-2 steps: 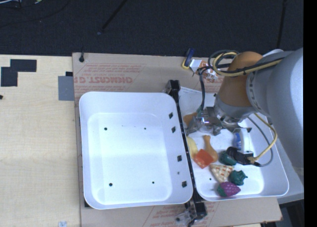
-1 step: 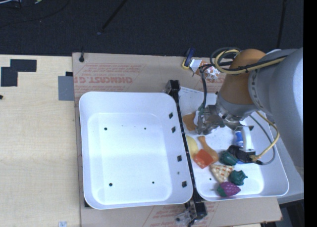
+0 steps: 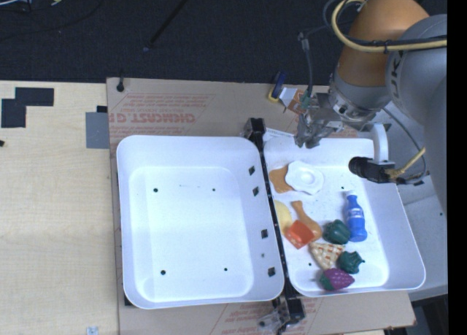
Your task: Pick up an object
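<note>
overhead, gripper (image 3: 309, 139) hovers — above fried egg (image 3: 303, 177).

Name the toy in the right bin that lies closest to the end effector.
The white fried egg, at the far end of the right bin. It sits just below the end effector; the other toys lie farther toward the near end.

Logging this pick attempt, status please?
Gripper above right white bin's far edge, nothing visibly held. Blue plastic bottle and toy foods lying in bin. Path unobstructed.
</note>
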You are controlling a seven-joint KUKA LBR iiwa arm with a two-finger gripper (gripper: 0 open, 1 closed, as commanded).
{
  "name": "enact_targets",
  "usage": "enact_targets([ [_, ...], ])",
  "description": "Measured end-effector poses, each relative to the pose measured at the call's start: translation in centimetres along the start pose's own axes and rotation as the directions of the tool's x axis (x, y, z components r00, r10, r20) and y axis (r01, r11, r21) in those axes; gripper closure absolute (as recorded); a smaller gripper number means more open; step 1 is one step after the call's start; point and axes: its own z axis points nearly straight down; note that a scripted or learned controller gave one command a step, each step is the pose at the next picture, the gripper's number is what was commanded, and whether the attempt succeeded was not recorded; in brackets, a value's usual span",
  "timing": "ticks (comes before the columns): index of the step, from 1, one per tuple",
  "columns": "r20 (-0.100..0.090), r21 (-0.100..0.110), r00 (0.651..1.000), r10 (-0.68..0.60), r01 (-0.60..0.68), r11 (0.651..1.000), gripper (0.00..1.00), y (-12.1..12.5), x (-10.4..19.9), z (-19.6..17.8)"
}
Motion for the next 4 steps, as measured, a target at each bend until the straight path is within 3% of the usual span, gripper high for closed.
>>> enact_targets([
  [1, 0.001, 0.02, 1.0, -0.002, 0.002, 1.0, 1.0, -0.4, -0.1, 0.0],
  [3, 0.002, 0.024, 1.0, -0.016, 0.016, 1.0, 1.0, -0.4, 0.0, -1.9],
  [4, 0.001, 0.024, 1.0, 0.009, -0.009, 1.0, 1.0, -2.4, -4.7, 3.0],
])
